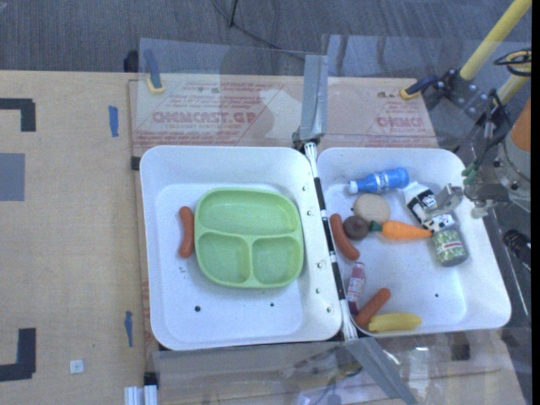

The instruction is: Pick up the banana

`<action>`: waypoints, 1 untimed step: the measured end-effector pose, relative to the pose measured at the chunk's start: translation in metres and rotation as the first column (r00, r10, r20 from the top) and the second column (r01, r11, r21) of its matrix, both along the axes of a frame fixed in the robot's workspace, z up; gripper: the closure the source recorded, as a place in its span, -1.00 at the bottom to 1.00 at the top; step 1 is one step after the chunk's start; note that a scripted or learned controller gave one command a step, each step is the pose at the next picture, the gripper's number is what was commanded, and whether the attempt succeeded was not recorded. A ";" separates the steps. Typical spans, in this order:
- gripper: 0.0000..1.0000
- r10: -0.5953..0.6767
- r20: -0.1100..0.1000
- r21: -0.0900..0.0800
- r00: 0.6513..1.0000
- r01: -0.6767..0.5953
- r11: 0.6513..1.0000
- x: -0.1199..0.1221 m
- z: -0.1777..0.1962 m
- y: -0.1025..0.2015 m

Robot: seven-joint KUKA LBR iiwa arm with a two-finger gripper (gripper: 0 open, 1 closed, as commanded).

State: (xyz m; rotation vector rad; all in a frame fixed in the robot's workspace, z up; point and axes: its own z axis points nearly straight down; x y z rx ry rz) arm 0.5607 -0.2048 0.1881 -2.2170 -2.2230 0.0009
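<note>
The banana (394,321) is small and yellow. It lies flat near the front rim of the right bin (481,298), with a red-orange sausage (373,305) touching its left end. My gripper (469,194) hangs over the right bin's far right side, by a black-and-white box (424,206) and a speckled jar (449,245). It is well away from the banana, which sits toward the front left of it. Nothing shows in the gripper.
The right bin also holds a blue bottle (378,180), a beige potato (371,207), a carrot (405,231), a dark plum (355,226), a sausage (342,236) and a pink tube (355,281). The left bin (169,310) holds a green divided plate (250,236) and a sausage (186,231).
</note>
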 end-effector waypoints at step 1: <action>-1.00 -0.091 0.006 -0.001 0.996 0.091 0.996 -0.033 -0.102 0.083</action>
